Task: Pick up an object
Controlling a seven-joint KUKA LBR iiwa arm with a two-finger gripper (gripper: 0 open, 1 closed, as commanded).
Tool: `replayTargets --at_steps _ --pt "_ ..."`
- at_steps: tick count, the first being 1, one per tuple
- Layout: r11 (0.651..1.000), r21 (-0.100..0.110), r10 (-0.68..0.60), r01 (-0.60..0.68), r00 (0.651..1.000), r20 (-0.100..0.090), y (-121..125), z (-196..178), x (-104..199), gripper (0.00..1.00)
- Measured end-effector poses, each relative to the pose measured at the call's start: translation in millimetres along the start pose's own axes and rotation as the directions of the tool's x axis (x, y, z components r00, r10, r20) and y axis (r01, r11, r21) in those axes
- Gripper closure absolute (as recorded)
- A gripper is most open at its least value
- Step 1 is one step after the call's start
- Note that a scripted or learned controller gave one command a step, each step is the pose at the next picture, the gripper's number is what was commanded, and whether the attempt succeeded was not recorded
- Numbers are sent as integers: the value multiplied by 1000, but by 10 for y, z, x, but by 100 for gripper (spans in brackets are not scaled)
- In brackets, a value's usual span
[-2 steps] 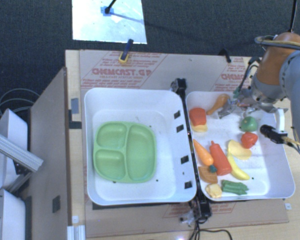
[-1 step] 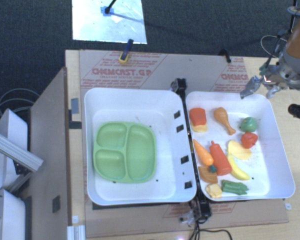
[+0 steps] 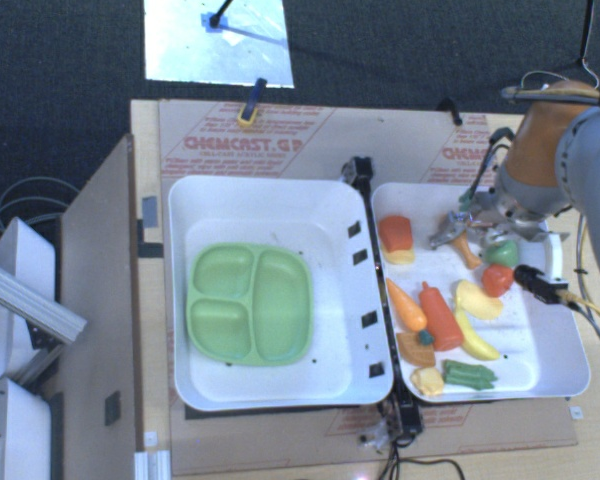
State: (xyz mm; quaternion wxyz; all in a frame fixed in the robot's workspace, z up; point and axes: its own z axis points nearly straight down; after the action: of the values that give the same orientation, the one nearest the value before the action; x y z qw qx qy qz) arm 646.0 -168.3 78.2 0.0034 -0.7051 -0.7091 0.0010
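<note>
The small orange piece (image 3: 468, 252) in the upper part of the right bin (image 3: 570, 363) looks to me like the object this try is aimed at, since the gripper (image 3: 458, 230) hangs right at its upper end. I judge that from closeness alone. From my screen I cannot tell whether the gripper is apart or together, or whether it has anything in it, because the metal parts blur into the toy and the white floor. So I count nothing as held.

The arm (image 3: 565, 158) reaches in from the right and bends low over that bin's far corner, which is why this piece is the natural choice. It lies away from the crowded middle. The green toy (image 3: 501, 253) and the red tomato (image 3: 497, 280) sit just beside it on the right, near enough to be knocked.

The rest of the toys lie loose further down the same bin: the carrot (image 3: 407, 306), the red bottle (image 3: 440, 316) and the banana (image 3: 479, 340) are packed close, some touching, and the green pepper (image 3: 468, 374) is near the front wall. The red and yellow block (image 3: 396, 239) stands apart by the divider.

The left bin (image 3: 210, 208) holds a green divided plate (image 3: 250, 303), lying flat, which I take to be a drop place and no part of this grasp
</note>
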Motion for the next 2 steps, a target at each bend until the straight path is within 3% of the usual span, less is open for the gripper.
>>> replayTargets --at_steps 1,2 --pt "1000 -11 0 0 1000 4 33 -180 -27 100" --pt "999 33 3 -3 1000 9 158 -40 651 100"
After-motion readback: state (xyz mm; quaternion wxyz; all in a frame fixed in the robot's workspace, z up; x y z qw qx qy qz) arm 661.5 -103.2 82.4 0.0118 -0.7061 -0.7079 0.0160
